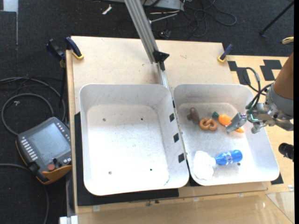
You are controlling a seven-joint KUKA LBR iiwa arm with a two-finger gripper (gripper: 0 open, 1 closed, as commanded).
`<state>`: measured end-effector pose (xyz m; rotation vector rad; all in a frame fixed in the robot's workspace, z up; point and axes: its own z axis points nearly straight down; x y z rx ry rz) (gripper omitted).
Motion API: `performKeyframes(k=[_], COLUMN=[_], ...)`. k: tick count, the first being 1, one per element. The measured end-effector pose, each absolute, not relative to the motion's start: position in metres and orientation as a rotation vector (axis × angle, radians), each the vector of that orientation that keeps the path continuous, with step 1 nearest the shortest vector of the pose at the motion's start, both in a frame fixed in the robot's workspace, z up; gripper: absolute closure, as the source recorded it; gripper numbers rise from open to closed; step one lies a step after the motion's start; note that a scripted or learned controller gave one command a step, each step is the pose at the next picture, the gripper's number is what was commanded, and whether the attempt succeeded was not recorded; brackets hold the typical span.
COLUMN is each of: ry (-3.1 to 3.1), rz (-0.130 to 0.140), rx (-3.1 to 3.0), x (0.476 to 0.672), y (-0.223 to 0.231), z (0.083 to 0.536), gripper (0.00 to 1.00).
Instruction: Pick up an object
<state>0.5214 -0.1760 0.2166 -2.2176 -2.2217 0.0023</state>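
Tool low in right bin, reaching in from the right, fingers spread apart, nothing clamped between them. Orange carrot toy just beside left fingertip, partly hidden behind it. Pretzel-shaped toy and small brown piece nearby toward bin middle. Blue bottle lying flat near front, touching white crumpled item. Left bin alongside on desk.
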Motion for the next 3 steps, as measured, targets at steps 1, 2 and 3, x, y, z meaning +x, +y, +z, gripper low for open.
performKeyframes(k=[1,2,3], ry=[-2.222,-2.216,-2.217], rz=[0.000,0.005,0.004], rx=[-2.221,-2.220,-2.218], x=[0.522,0.519,0.514], y=[-0.176,-0.182,-0.172], z=[0.218,0.156,0.099], gripper=[0.00,0.00,0.00])
